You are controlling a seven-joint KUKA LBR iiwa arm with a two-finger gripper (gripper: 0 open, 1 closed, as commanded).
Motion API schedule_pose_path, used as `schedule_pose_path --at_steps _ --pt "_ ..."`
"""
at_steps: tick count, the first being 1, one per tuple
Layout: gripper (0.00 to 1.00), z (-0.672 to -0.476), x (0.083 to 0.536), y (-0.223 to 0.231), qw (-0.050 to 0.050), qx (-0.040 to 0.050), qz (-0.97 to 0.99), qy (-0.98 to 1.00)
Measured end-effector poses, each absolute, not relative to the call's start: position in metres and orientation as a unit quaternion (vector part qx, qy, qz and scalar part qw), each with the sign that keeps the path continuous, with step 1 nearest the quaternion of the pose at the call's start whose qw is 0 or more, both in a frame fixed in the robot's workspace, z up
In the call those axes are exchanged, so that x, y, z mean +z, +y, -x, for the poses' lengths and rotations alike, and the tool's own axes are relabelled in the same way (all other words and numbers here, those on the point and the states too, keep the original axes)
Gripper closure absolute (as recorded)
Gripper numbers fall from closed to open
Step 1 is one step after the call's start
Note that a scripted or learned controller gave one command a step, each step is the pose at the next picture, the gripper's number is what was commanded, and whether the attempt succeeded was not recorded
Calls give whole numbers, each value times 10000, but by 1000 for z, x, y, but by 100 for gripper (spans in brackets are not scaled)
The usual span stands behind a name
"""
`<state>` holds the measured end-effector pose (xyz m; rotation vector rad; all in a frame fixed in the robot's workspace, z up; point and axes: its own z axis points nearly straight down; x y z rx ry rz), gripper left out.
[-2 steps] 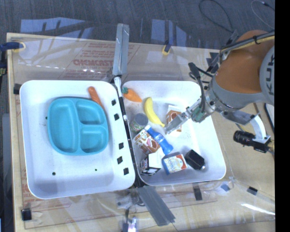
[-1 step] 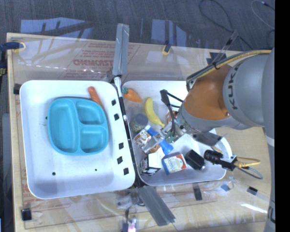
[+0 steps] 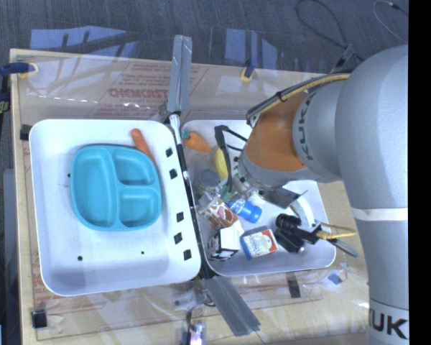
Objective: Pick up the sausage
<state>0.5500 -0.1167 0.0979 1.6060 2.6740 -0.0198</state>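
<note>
Your arm (image 3: pixel 294 139) reaches into the right bin (image 3: pixel 312 261); its jaws are hidden, state unclear. The orange sausage (image 3: pixel 141 142) lies in the left bin (image 3: pixel 93 254), by the blue tray (image 3: pixel 115 187).

Blue tray (image 3: pixel 116 187) in left bin (image 3: pixel 50 250)

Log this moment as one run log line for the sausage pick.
arm: over right bin | gripper: among clutter, grip unclear | sausage: left bin, beside blue tray, untouched | pick: not done
</note>
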Motion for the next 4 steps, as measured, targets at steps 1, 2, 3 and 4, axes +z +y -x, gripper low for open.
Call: schedule_pose_path --at_steps 1,2,3,4 --pt "0 -561 97 -118 56 -94 -4736 8806" --pt "100 -563 107 -117 73 -82 -4723 8814" --pt "100 -639 101 -125 63 -131 -3805 9247" --pt "100 -649 194 -57 13 -1 -3796 9252"
